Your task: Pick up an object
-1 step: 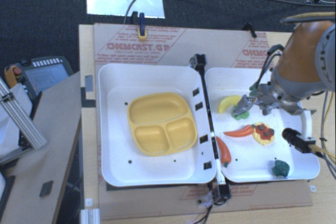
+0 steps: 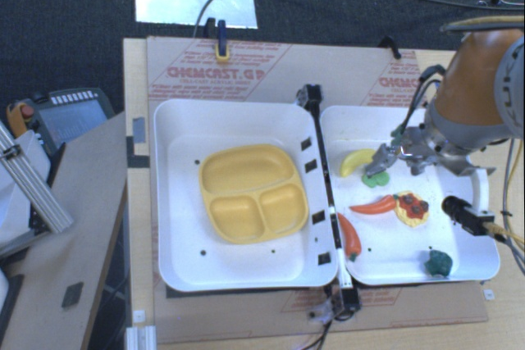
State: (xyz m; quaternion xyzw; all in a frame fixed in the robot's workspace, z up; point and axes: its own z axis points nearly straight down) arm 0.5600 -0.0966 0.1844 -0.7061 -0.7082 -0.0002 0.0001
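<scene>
Nearest you, a knobbly green lump (image 2: 437, 262) sits by the right bin's (image 2: 492, 262) front-right corner. Beyond it lie a glossy red pepper (image 2: 376, 206) and a pizza slice (image 2: 411, 209). Above the yellow banana (image 2: 356, 163), your gripper's (image 2: 379, 170) grasp: unclear.

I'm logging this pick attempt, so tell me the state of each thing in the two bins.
Yellow divided tray: upright in left bin.
Banana: lying in right bin, beside the gripper.
Red chili pepper: lying flat.
Pizza slice: lying flat.
Red pepper: against the divider.
Broccoli: near corner.
</scene>
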